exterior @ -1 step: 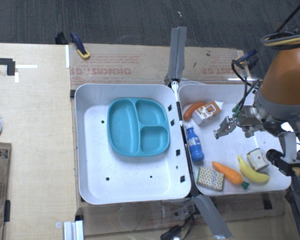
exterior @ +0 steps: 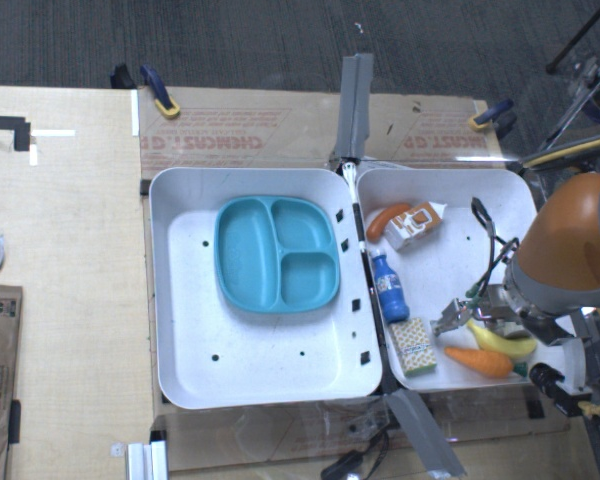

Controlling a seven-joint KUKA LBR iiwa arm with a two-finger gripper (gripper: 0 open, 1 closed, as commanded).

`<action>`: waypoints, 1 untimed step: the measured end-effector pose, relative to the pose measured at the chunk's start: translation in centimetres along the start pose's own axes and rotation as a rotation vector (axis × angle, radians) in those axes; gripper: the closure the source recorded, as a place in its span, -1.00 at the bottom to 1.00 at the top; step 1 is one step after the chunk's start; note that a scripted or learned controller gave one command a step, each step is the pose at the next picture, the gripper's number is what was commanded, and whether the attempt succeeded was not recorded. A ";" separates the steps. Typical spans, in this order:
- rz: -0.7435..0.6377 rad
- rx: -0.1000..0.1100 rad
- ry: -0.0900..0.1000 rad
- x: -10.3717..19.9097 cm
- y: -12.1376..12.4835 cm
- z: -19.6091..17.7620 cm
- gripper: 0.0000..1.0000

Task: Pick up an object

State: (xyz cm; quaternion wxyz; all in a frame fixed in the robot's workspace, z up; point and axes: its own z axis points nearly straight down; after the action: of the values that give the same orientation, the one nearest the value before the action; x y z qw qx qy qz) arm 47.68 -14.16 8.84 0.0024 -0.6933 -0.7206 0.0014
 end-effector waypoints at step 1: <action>0.006 0.003 0.000 -0.1 0.0 -0.6 1.00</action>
State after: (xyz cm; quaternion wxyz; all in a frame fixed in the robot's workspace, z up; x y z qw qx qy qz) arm 47.69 -14.27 9.41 0.0038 -0.6954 -0.7186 0.0025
